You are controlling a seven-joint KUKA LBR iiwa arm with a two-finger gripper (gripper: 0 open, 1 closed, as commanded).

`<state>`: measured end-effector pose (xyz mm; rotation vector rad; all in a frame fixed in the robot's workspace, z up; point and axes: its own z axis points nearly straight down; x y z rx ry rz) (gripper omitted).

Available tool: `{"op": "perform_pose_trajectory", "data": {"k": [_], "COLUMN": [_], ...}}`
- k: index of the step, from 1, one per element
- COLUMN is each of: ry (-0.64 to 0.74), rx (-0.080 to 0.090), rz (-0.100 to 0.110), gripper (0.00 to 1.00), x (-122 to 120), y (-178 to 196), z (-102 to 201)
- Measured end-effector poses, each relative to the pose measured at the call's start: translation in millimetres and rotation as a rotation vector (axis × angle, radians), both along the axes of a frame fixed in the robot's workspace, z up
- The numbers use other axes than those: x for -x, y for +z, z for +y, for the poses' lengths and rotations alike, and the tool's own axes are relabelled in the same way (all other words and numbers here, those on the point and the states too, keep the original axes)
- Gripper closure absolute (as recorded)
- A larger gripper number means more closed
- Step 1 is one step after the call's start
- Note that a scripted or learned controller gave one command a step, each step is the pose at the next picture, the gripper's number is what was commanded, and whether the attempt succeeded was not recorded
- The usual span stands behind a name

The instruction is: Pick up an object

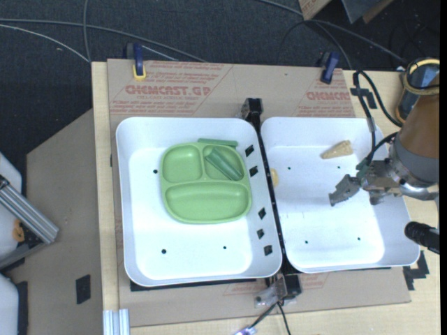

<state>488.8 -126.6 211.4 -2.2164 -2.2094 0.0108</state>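
The small tan wedge (pixel 337 150) lies in my right bin (pixel 307 253), up near the far wall. It looks like a little piece of wood or bread, but it is too small for me to be sure. It is not touching anything else.

My gripper (pixel 342 192) hangs over the same bin, lower down in the view and close to the wedge, but apart from it. My fingers (pixel 336 197) are dark grey and point to the left. I cannot tell if they are spread or pressed together, because they look like one dark lump. I see nothing between them.

There is a tiny pale yellow thing (pixel 274 178) at the left wall of this bin, right by the middle divider.

In the left bin (pixel 140 257) sits a green plate (pixel 206 184) with three parts. A darker green stick shape (pixel 225 162) lies in its top right part, tilted.

Both bins rest on a brown board (pixel 174 86) with red letters. Two blue clamps (pixel 139 58) hold its far edge.
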Motion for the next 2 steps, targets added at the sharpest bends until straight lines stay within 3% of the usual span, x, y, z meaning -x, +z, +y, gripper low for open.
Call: {"op": "perform_pose_trajectory", "data": {"k": [1, 2], "ry": [0.003, 0.002], "rx": [0.002, 0.0], "rz": [-0.012, -0.006], "gripper": [0.0, 0.0], "x": [-3, 4], "y": [5, -55], "z": [0, -3]}}
